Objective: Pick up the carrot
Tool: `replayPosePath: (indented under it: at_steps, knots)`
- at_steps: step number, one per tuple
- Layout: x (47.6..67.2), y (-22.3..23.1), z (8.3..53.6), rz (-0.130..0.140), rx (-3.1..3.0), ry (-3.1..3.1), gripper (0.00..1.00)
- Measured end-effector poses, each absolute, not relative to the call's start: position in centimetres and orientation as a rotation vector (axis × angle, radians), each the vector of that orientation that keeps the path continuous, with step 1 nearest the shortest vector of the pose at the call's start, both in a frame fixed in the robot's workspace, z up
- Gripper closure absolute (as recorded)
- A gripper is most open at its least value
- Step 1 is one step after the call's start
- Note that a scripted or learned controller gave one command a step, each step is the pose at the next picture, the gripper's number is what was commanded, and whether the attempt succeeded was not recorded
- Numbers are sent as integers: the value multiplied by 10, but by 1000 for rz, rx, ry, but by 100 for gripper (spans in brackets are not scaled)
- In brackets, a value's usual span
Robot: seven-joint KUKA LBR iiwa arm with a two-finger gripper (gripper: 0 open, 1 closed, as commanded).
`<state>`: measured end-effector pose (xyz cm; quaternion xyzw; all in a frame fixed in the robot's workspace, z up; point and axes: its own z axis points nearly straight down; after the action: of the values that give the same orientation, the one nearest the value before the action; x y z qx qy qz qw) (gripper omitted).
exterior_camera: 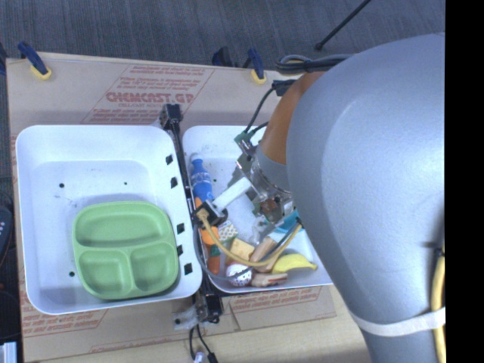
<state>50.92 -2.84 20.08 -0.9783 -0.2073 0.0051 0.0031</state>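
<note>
The grey arm with its orange band reached in over the right-hand shallow white bin [221,134], and its pincer [268,206] hung low above the middle of that bin's clutter; the wrist hardware hid its tips, so I could not tell whether it stood wide or narrow, and nothing could be seen held in it. The small orange carrot [215,257] lay against the bin's left wall, near the front corner, well to the left of the pincer and apart from it. It was crowded: a blue plastic bottle [200,181] lay along the same wall behind it, a tan rectangular block [242,249] sat just beside it, a white ball [239,275] lay at the front, and a yellow toy banana [294,263] lay further right. The left-hand white bin [30,203] held only a green divided plastic plate [125,248]. The main risk, as I judged it, was the carrot's position: pressed so near the wall, it left little room for the pincer to come down on both sides, so it could strike the rim or close on the tan block or the ball instead. A glancing touch could also roll the carrot deeper under its neighbours.
</note>
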Motion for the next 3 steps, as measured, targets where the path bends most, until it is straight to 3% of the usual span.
replayPosePath:
  at_steps: [1, 2, 3]
  knots:
    - [474, 1, 189, 25, -3051, -712, 0]
    - [510, -54, 191, 14, -3056, -698, 0]
    - [474, -4, 190, 21, -3055, -685, 0]
